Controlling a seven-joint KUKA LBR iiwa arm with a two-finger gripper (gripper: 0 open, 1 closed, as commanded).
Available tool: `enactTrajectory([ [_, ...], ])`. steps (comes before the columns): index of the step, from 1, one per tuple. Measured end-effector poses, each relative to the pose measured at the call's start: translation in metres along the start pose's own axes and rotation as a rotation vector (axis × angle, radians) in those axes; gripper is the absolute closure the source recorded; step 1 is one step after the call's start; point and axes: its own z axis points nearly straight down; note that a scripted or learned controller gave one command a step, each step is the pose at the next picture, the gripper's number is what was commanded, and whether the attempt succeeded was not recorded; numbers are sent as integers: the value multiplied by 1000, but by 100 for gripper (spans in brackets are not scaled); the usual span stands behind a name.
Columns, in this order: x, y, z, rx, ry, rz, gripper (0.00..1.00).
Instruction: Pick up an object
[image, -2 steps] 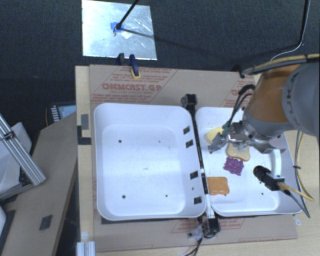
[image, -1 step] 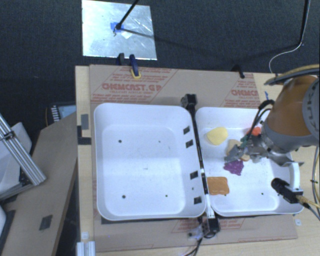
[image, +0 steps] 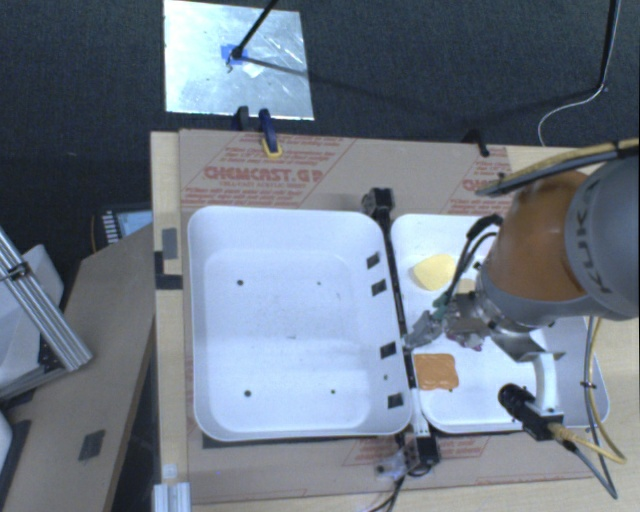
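Looming closest, the grey arm with its orange band (image: 545, 240) is hanging over the right shallow white bin (image: 575, 415), its gripper (image: 432, 326) low; whether anything is clamped there I cannot tell. Just below it is lying one flat brown square (image: 436, 372), just above, one pale yellow round piece (image: 436, 270). Approach seems underway; next calls for lowering onto one. Left of it, the second white bin (image: 290, 320).

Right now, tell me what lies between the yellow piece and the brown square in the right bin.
In the camera view, the gripper sits between the yellow piece and the brown square, over the white floor of the right bin.
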Motion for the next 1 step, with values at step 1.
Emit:
enactTrajectory([
  [1,36,97,-10,-11,-3,0,0],
])
